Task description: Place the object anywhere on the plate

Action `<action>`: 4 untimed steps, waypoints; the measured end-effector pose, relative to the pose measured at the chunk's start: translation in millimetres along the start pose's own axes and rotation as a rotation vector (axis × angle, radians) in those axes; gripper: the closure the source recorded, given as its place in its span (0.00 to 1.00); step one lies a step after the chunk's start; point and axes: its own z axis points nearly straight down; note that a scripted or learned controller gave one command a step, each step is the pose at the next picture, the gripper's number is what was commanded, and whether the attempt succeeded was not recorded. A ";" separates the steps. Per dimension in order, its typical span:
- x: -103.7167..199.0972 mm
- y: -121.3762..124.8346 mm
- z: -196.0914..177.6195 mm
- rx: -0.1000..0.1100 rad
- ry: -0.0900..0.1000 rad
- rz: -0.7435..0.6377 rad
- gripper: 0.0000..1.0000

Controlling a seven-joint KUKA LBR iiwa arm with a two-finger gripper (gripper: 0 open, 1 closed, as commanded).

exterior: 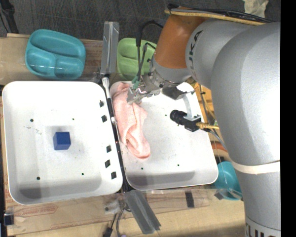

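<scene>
In the camera view I see my gripper point(138, 92) at the top of the right bin point(187, 174), close to the wall that divides the two bins. It is directly over the upper end of a pink cloth point(130, 125), and it seems to touch or press into the cloth there. The cloth lies long and narrow along the left side of this bin, its long axis running from the gripper down toward the near edge, so most of it is below the gripper in the picture. I cannot tell whether the gripper is spread or closed, because the metal parts are small and mix with the cloth folds, and I cannot confirm that any cloth is caught. A blue cube point(62, 140) rests alone in the left bin point(19, 98), well apart from the arm. I find no plate inside either bin; a teal dish point(55, 53) and a green dish point(129, 53) sit beyond the bins, the green one nearer to the gripper.
</scene>
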 end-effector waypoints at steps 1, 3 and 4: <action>74.5 -4.1 1.4 0.003 0.000 0.413 1.00; 187.3 -14.2 44.6 0.002 -0.001 0.539 1.00; 125.2 15.5 0.1 -0.001 0.000 0.413 1.00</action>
